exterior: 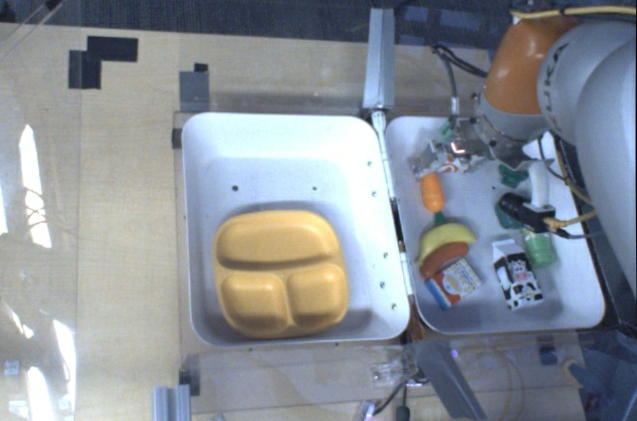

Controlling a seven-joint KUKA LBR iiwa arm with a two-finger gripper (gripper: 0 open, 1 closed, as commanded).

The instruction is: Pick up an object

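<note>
Two white bins: the left bin (199,150) holds a stiff, smooth yellow tray (282,271), probably too broad to pinch. In the right bin (595,310), the small, light carrot (432,193) suits a mid-body grip. The gripper (460,146) hovers above it; its opening cannot be told.

Bright, even overhead light with soft focus and some glare

The two white bins (289,135) are lit almost to washing out, with only faint shading along their inner walls; the yellow tray (282,270) throws a soft dark shadow round its edge, heaviest toward 12 o'clock. Pale streaks of glare lie on the desk (109,240) at 9 o'clock, as if off a clear sheet. The whole picture is slightly blurred and grainy, small items at 3 o'clock lacking crisp edges, and the dark floor at 12 o'clock is dim
</note>
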